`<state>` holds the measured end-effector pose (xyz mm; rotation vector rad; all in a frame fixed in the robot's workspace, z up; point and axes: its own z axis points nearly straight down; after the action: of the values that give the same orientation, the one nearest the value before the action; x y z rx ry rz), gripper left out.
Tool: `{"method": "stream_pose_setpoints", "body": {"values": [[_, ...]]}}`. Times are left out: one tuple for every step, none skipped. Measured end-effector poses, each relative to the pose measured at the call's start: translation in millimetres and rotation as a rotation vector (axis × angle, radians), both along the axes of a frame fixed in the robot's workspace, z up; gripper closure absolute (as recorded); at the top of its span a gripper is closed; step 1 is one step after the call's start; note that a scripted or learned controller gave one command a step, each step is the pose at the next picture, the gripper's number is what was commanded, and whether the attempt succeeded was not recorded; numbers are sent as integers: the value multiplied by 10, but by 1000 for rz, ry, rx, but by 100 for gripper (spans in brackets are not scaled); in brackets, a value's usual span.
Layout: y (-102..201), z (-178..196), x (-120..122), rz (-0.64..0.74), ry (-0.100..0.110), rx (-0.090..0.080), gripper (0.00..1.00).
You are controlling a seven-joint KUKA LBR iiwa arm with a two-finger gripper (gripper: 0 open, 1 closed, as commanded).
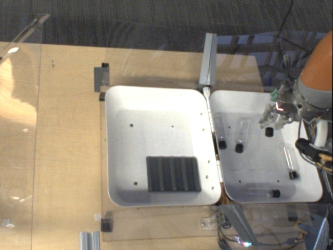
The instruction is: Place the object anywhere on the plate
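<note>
Camera view: task judged to be at an early stage; the dark ribbed plate lies flat in the left bin, toward its near edge, and nothing rests on it; the placing itself is wholly left to do.

The pincer hangs over the far part of the right bin, at the end of the grey arm with its orange band; whether its fingers are apart or together cannot be told from this slant, and no object is seen between them, so no grasp is recorded.

Contents, left bin: the plate only, plus a few small dark dots on the white floor, which look like holes or fasteners.

Contents, right bin: several clear tubes with dark caps, lying scattered; one tube near the dividing wall; a second tube just beside it; a third tube toward the right; a fourth tube along the near edge; a small dark cap sits just below the pincer, its tube hard to make out.

Which tube is the object to move cannot be told; all lie in the right bin, well apart from the plate.
</note>
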<state>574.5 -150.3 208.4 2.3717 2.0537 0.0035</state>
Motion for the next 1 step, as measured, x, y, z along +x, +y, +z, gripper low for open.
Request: {"method": "stream_pose_setpoints", "body": {"values": [[674, -425, 576, -281, 3, 2, 100]]}}
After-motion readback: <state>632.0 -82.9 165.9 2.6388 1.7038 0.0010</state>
